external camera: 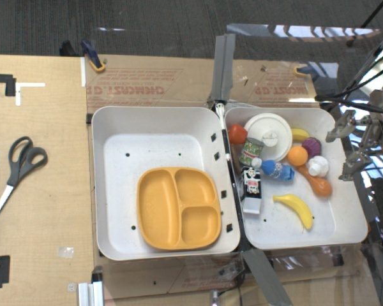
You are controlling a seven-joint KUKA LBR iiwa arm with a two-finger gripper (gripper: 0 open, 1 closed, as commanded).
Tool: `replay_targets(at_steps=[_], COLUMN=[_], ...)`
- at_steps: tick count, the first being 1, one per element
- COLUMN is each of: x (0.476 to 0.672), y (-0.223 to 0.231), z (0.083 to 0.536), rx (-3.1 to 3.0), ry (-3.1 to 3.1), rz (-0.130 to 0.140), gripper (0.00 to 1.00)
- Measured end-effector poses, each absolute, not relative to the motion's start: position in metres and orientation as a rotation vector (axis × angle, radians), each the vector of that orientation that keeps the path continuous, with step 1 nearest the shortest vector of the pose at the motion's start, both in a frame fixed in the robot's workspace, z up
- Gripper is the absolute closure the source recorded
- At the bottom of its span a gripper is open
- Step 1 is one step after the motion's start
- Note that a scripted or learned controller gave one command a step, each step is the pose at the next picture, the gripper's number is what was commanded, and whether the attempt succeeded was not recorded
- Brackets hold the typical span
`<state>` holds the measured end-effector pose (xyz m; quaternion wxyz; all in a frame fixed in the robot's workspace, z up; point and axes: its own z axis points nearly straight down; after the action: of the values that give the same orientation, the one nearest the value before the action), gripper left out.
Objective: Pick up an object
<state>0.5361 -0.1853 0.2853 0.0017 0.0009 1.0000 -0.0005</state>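
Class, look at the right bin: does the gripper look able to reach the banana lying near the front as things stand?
Probably yes. The banana lies alone on bare bin floor, apart from the crowded toys, and the gripper sits at the right bin's edge with nothing between.

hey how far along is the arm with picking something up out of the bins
Done: nothing looks picked yet. The banana, orange ball and blue bottle lie in the right bin, and the yellow divided tray sits in the left bin.
In hand: nothing visible; the gripper is at the right bin's right edge.
Left: reach, grasp and lift one object.
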Motion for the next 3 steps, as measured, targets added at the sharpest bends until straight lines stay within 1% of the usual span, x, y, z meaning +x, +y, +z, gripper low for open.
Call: replay_targets(at_steps=[1, 2, 3], x=[0.574, 0.582, 0.636], y=[-0.179, -0.2, -0.176], z=[0.171, 0.112, 0.096], rx=[0.259, 0.363, 0.499], ry=[3.128, 3.115, 3.097], rz=[-0.001, -0.002, -0.002], gripper=[0.0, 0.0, 0.0])
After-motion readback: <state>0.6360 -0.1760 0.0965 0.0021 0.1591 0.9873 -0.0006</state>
